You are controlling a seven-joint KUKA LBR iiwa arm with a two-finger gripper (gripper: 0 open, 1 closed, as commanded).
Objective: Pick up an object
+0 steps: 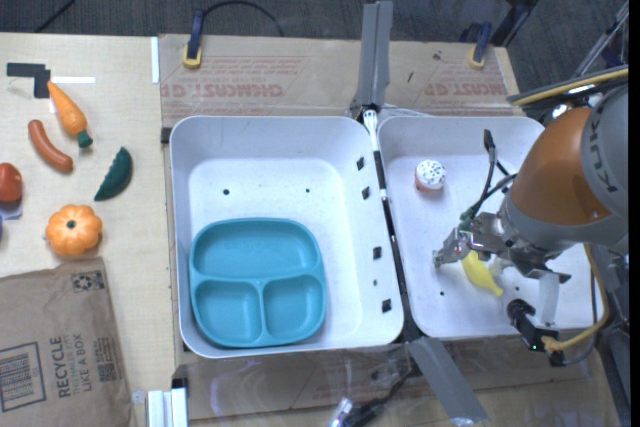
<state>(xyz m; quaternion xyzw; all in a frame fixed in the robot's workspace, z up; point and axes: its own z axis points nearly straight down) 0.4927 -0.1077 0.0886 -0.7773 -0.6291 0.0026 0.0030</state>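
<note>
In the right bin (420,300), a yellow banana-shaped toy (483,274) lies near the middle, partly under the wrist. My gripper (458,249) is low over the bin, right at the banana's left end, touching or nearly touching it. A small round white and pink object (430,175) sits apart toward the bin's far left. The grey arm with its orange band (562,177) reaches in from the right and hides the bin's right part.
The left bin (200,155) holds a blue divided plate (259,281) at its front. On the bench to the left lie toy foods: carrot (68,110), sausage (50,145), pumpkin (74,230), green piece (115,173). A brown paper bag (60,345) lies front left.
</note>
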